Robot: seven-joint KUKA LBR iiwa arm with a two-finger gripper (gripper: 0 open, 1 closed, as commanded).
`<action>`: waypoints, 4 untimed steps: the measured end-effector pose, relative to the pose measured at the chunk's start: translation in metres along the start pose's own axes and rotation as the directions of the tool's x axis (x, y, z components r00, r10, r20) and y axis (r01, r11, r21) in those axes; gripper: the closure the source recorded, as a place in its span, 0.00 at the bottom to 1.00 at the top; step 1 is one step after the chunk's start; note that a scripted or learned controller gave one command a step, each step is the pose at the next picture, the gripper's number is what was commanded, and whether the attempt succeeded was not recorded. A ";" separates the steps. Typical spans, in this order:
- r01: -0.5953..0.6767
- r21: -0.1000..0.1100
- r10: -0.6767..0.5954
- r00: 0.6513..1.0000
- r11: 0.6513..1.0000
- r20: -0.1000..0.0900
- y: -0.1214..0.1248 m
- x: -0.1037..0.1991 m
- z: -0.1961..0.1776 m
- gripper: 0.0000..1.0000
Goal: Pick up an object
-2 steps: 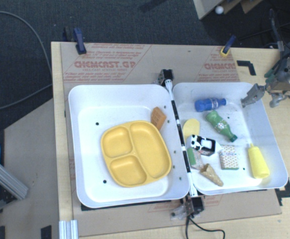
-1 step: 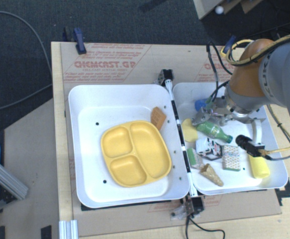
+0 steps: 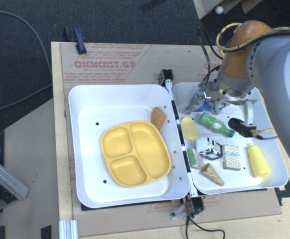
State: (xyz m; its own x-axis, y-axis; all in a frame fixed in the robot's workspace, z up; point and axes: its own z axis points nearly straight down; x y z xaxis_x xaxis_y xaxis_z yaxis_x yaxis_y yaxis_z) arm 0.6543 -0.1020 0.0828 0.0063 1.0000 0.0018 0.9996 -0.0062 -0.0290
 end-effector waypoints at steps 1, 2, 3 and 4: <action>0.006 -0.027 -0.006 1.000 1.000 0.002 -0.018 -0.009 -0.001 0.00; 0.007 -0.026 -0.007 1.000 1.000 0.001 -0.026 0.000 -0.001 0.00; 0.007 -0.028 -0.007 1.000 1.000 0.001 -0.026 0.001 -0.011 1.00; 0.007 -0.027 -0.007 1.000 1.000 0.001 -0.026 0.001 -0.011 0.00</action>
